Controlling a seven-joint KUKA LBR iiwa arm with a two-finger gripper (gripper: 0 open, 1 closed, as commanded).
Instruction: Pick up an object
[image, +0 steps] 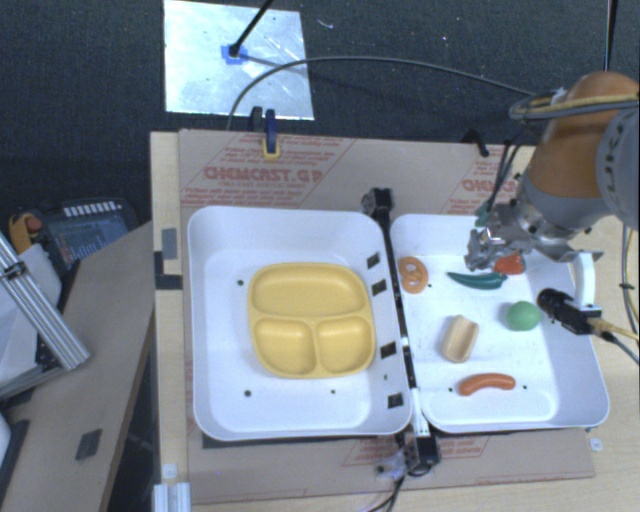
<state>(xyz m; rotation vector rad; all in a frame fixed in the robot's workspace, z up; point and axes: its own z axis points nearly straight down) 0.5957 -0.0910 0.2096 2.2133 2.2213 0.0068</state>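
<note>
The right bin holds an orange pretzel-like ring, a dark green pepper, a red-orange piece, a green ball, a tan bread roll and a red-orange sausage. My gripper hangs over the bin's back part, just above the green pepper and beside the red-orange piece. Nothing shows between its fingers.
The left bin bears a yellow compartment tray. A black divider runs between the bins. A black part of the arm juts over the right bin's right side. A blue clamp stands at the back.
</note>
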